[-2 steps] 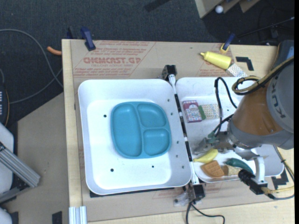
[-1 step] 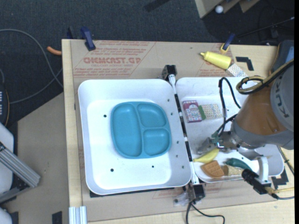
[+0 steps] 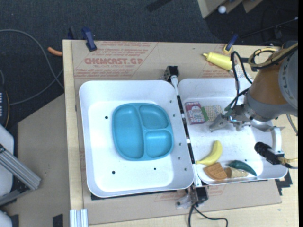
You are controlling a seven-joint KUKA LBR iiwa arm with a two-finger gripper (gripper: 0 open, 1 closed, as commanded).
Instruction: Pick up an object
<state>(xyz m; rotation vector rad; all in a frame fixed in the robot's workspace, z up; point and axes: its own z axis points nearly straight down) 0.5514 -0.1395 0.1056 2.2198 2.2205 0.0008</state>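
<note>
Seen from above, two white bins sit side by side on a bench. The left bin [image 3: 94,141] holds a blue divided plate [image 3: 142,130]. In the right bin [image 3: 203,86], the grey arm's gripper [image 3: 220,122] hovers near a small card packet [image 3: 194,113]; its grip cannot be made out. A banana [image 3: 212,153], a biscuit [image 3: 216,171] and a dark green leaf-shaped piece [image 3: 243,166] lie along the near edge.
</note>
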